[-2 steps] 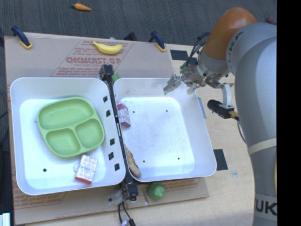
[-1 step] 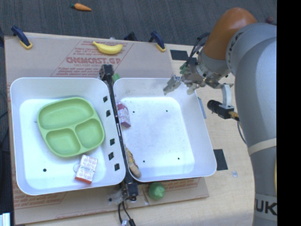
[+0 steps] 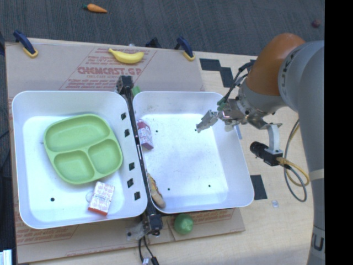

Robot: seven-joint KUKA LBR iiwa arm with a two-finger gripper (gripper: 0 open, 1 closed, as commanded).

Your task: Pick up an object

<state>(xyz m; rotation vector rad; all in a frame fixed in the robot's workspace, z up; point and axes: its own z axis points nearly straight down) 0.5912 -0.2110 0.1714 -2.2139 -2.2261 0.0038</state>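
**Bins and contents, left to right**

Left bin (image 3: 22, 148): green divided plate (image 3: 83, 148), small red-and-white box (image 3: 101, 197). Right bin (image 3: 237, 164): red packet (image 3: 144, 134) and tan object (image 3: 155, 194) by its left wall. Gripper (image 3: 205, 121) hovered over the upper right; jaws' state could not be told.

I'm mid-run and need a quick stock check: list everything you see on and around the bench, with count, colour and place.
bins: 2, white, side by side on the bench
divided plate: 1, light green, in the left bin
small box: 1, red and white, left bin, near corner below the plate
packet: 1, dark red and white, right bin, against the left wall
tan item: 1, right bin, near left corner; kind unclear
banana: 1, yellow, on the cardboard behind the bins
green ball: 1, in front of the right bin
carrot: 1, orange, on the floor beyond the bench
clamps: 2, blue and yellow, far bench edge
gripper: 1, grey, over the right bin's far right part
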